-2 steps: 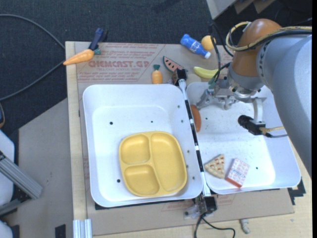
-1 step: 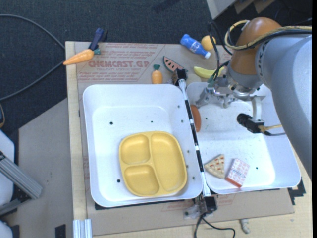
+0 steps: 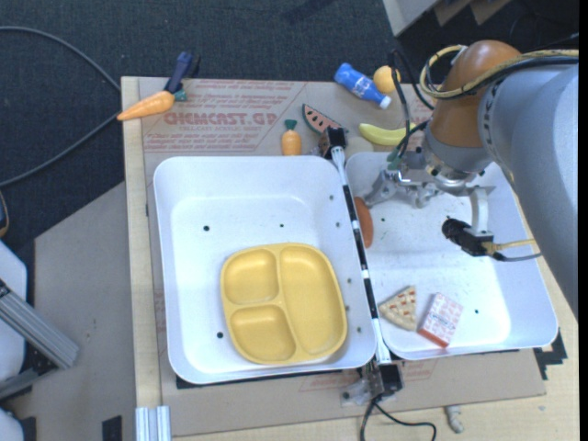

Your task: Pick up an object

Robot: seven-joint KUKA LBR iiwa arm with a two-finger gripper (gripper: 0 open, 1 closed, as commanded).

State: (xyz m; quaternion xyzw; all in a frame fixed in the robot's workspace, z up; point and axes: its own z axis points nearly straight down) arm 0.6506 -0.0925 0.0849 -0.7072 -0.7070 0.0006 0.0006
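Arm over the right bin, nothing seen in its grip.
The gripper [image 3: 401, 187] hangs at the right bin's [image 3: 514, 333] far-left corner; its finger state cannot be told. Pizza slice [image 3: 400, 308] and pink packet [image 3: 440, 319] lie near the front edge.

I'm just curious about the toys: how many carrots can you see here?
2. A big carrot lies at the board's far left corner. A small carrot stands just behind the left bin. The arm may hide others.
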